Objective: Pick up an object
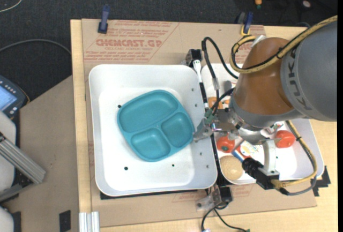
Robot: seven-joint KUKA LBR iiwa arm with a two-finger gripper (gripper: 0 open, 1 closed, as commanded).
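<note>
the arm [278, 78] hangs low over the right bin [313, 164], wrist bulk covering most of it. left bin [102, 134] bears a teal divided tray [154, 125]. the gripper [210, 126] sits at the dividing rims, just beside the tray's right edge; spread or pressed together, i cannot tell. likely the reach step; next calls for a clean descent. small red items [285, 139] and a tan round item [232, 167] peek out, half hidden.

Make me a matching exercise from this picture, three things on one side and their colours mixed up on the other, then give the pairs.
Things:
1. divided plate
2. left bin
3. band above the arm's wrist

Colours:
A. orange
B. teal
C. white

Pairs: 1-B, 2-C, 3-A
</note>
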